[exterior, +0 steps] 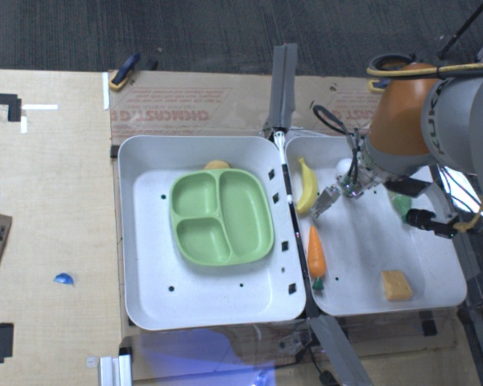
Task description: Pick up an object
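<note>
Holding green plate (222,215), left bin (145,296), right bin (435,296) with banana (307,185), carrot (315,252), fingers (325,201) unclear

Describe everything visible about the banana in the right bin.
The banana is yellow, curved and whole, looking like a smooth plastic toy. It lies flat on the floor of the right bin, close against the left wall, running roughly top to bottom. The gripper sits just to its right; contact cannot be judged. An orange carrot lies below it.
</note>
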`<control>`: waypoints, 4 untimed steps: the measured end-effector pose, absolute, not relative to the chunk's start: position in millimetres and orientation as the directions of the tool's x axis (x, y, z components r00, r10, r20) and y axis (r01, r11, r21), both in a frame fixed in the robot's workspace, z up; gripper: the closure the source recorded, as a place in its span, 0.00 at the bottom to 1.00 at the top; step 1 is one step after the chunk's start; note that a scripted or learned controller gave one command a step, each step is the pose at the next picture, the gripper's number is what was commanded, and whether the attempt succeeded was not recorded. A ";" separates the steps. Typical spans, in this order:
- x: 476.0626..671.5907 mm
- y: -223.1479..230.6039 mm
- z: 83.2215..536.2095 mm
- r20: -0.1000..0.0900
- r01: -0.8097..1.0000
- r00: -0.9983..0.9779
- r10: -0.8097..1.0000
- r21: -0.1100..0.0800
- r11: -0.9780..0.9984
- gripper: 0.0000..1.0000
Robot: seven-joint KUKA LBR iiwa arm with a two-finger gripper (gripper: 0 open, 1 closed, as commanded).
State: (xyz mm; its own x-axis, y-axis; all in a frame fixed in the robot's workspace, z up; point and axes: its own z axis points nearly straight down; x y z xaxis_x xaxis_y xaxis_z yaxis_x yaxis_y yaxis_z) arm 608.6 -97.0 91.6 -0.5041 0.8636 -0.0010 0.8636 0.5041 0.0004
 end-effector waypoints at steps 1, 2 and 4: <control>636.5 -101.2 114.6 0.024 0.904 -0.425 0.905 -0.036 0.426 0.00; 646.4 -105.4 87.9 0.014 0.963 -0.266 0.964 -0.042 0.266 0.00; 634.7 -145.5 102.6 -0.004 0.898 -0.439 0.898 0.002 0.439 1.00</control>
